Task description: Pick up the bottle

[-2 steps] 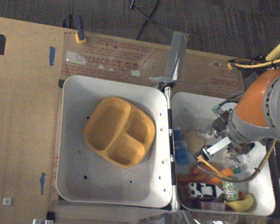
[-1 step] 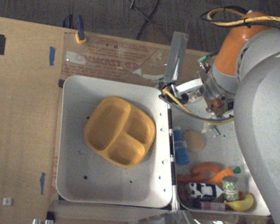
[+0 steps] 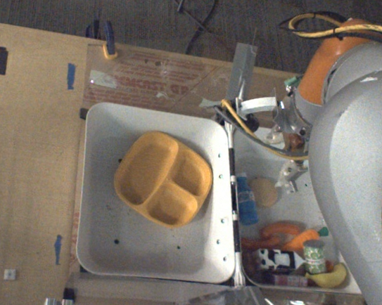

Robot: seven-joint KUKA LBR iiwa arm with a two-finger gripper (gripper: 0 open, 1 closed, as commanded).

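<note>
A small blue bottle point(image 3: 246, 200) lies on its side along the left wall of the right bin point(image 3: 249, 146). My gripper point(image 3: 290, 176) hangs over the upper part of that bin, up and to the right of the bottle and apart from it. A beige rounded object point(image 3: 265, 191) sits between the gripper and the bottle. The grey arm point(image 3: 358, 173) covers the right half of the bin.
The left bin point(image 3: 93, 190) holds a yellow divided plate point(image 3: 164, 178). In the right bin's lower end lie an orange carrot toy point(image 3: 285, 233), a green-lidded jar point(image 3: 314, 257), a banana point(image 3: 333, 277) and a black-and-white toy point(image 3: 277, 258). Cables point(image 3: 252, 125) loop near the wrist.
</note>
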